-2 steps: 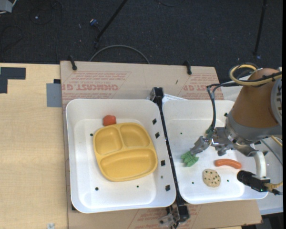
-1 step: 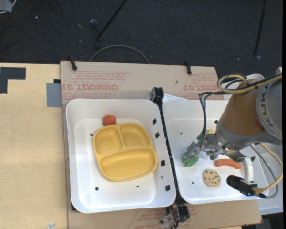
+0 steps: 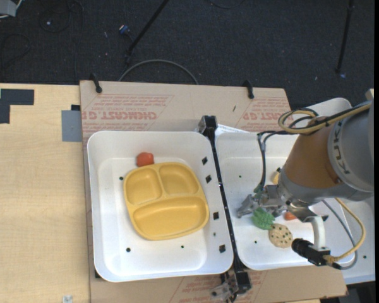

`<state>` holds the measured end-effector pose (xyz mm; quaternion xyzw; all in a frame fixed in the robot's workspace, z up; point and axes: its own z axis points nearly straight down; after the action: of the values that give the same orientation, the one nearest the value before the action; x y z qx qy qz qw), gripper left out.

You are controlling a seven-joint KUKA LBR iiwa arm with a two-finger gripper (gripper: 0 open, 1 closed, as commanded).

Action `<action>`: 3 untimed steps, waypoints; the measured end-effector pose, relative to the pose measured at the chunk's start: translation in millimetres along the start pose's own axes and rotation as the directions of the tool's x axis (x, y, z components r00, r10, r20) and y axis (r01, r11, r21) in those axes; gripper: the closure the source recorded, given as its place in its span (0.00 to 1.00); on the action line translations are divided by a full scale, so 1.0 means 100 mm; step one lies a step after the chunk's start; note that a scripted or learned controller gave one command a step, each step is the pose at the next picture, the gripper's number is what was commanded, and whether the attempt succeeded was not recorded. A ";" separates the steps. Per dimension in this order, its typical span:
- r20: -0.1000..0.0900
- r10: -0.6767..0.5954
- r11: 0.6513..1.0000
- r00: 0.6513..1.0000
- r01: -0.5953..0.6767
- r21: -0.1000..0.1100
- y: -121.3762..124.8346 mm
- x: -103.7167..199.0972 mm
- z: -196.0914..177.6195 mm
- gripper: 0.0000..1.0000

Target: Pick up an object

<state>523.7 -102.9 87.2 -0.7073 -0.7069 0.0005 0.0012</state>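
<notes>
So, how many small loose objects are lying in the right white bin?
3: a green leafy piece, a round speckled cookie beside it, an orange bit by the arm. More may be hidden under the arm.

KUKA arm (image 3: 350, 153): bulky grey cylindrical housing, dark lettering partly visible on curved shell. Broad orange band (image 3: 309, 163) wraps segment above wrist. Black and yellow cables (image 3: 300, 120) loop over top of band; more yellow cable (image 3: 357, 242) curls beneath, ending near black connector (image 3: 309, 252). Metallic grey end effector (image 3: 256, 204), small and angular. White curved fitting (image 3: 317, 229) under wrist.
</notes>
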 end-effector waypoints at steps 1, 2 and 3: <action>0.001 0.005 1.000 1.000 -0.005 0.001 0.00 -0.02 -0.11 1.00; 0.000 -0.002 1.000 1.000 0.002 -0.003 0.03 0.06 -0.56 1.00; 0.002 -0.002 1.000 1.000 0.002 -0.006 0.08 0.05 -1.17 1.00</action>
<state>532.3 -98.1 204.4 -0.7067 -0.7075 -0.0009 -0.0014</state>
